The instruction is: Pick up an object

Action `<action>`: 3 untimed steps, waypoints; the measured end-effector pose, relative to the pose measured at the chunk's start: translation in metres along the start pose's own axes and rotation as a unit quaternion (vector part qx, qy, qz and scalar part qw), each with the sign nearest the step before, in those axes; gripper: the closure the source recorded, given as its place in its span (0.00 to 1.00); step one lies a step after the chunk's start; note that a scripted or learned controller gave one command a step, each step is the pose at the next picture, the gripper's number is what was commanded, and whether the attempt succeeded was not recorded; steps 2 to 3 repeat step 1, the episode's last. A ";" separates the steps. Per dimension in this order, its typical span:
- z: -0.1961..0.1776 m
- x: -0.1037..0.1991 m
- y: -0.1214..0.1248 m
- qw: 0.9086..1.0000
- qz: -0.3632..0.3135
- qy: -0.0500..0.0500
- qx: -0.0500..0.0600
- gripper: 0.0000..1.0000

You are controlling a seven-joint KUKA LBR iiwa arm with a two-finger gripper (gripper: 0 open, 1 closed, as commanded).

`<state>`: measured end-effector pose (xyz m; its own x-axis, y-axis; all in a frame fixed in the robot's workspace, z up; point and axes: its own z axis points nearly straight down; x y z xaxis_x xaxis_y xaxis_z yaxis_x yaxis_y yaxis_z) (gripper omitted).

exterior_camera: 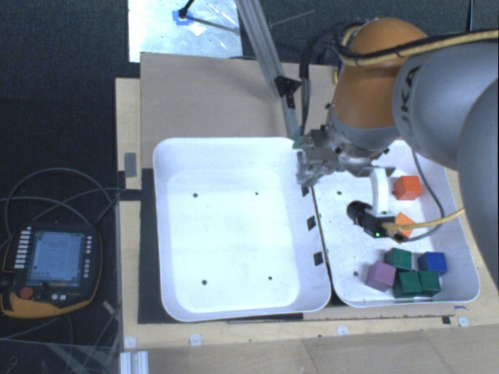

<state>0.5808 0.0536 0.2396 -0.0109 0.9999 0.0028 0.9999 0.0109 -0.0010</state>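
Observation:
The gripper (309, 170) hangs under the orange wrist band (378, 68), over the upper part of the wall between the two bins. Nothing shows in its grasp. In the right bin (460, 287) several small blocks lie loose. An orange block (406, 187) sits just right of the wrist, with a second orange piece (404, 224) below it. Near the front corner a purple block (380, 275), two green blocks (401, 258) (408, 284) and a blue block (433, 262) are bunched together. The arm hides the bin's upper part.
The left bin (168, 209) shows a bare white floor. A black cylinder with a green light (365, 216) and a yellow cable (437, 219) hang off the wrist above the right bin. A slanted metal rod (261, 37) crosses the back. A teach pendant (51, 267) lies far left.

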 end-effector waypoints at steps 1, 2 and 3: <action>0.010 0.042 -0.019 1.000 0.001 0.000 0.000 1.00; 0.010 0.042 -0.019 1.000 0.001 0.000 0.000 1.00; 0.010 0.042 -0.019 1.000 0.001 0.000 0.000 1.00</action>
